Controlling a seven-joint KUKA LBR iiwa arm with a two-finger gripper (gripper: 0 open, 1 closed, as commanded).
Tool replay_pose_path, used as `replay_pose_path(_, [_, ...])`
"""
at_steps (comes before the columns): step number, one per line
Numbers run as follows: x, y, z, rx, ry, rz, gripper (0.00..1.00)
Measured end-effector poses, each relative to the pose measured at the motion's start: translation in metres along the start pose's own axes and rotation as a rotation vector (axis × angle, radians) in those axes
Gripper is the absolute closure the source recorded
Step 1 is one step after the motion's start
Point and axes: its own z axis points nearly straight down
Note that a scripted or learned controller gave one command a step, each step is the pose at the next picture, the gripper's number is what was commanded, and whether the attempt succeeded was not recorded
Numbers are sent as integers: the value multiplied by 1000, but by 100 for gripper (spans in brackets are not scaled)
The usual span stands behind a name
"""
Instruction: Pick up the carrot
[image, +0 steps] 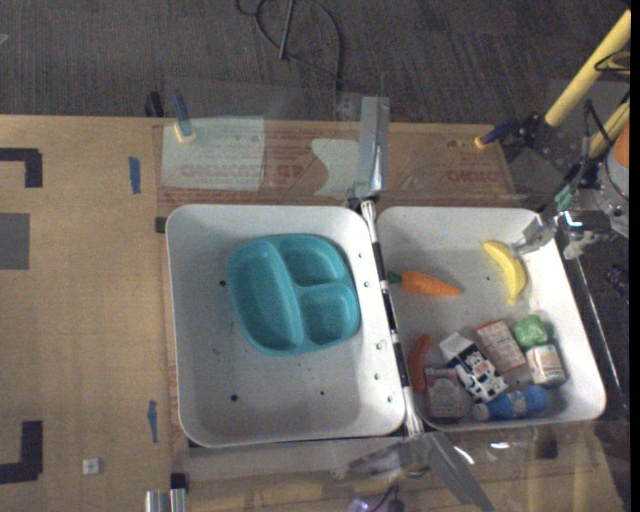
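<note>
Fingers (533, 236) reading as parted, gripper (540, 234) hovering beside banana (505, 266), risking grabbing it instead of carrot (428, 284).

A divided plate (293, 293) lies in the left bin (200, 400). In the right bin (580, 370), the carrot (430, 284) lies near the left wall, a banana (506, 266) to its right, small packages (495, 365) in front.

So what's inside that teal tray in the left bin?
The teal tray has three compartments, and all look bare. The carrot lies in the right bin. What's beneath the tray is covered.
</note>
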Motion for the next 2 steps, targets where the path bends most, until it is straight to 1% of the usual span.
replay_pose_path(1, [83,40,83,3,1,156,0])
replay_pose_path(2, [119,10,121,-7,-2,179,0])
